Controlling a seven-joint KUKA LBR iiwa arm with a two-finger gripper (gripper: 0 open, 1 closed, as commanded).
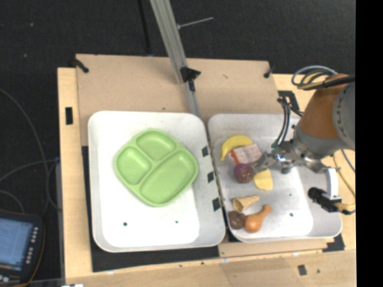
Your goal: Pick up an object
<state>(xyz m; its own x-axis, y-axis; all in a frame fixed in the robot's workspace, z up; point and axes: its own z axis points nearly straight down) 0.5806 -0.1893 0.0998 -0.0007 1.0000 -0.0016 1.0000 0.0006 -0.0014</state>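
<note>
The right bin (299, 217) holds several toy foods: a yellow banana (236, 144), a red-and-white packet (246, 154), a dark red round fruit (243, 173), a yellow wedge (263, 180), a tan cone (246, 204), and an orange drumstick-shaped piece (257, 219) with a brown piece (236, 220) beside it. My gripper (274, 161) sits low in the right bin, just right of the packet and above the yellow wedge. The arm with its orange band (320, 115) reaches in from the right.
The left bin (108, 220) holds a green divided plate (157, 167). A metal pole (170, 37) rises from behind the bins' junction. Cables loop near the wrist at the right. A screen device (18, 241) lies at the lower left off the bench.
</note>
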